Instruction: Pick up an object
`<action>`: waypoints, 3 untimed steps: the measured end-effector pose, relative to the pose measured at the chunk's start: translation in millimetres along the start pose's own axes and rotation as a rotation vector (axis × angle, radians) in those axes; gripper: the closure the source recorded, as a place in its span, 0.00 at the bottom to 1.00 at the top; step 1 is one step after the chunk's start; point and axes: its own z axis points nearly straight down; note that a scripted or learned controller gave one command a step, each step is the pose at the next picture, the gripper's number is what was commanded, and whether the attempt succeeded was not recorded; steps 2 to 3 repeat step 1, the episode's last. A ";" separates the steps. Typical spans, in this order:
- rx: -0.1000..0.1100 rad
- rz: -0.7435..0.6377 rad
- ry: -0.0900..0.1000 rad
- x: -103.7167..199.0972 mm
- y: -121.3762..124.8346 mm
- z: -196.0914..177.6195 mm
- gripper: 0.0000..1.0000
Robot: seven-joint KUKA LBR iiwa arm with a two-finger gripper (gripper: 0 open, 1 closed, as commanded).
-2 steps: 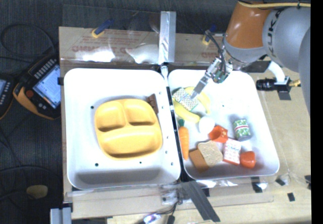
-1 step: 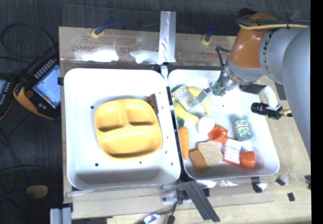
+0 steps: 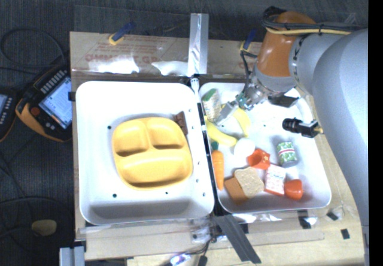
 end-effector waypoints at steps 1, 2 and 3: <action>-0.008 -0.002 -0.009 -1.5 2.6 -10.1 1.00; -0.008 -0.002 -0.009 -1.5 2.6 -10.1 1.00; -0.008 -0.002 -0.009 -1.5 2.6 -10.1 1.00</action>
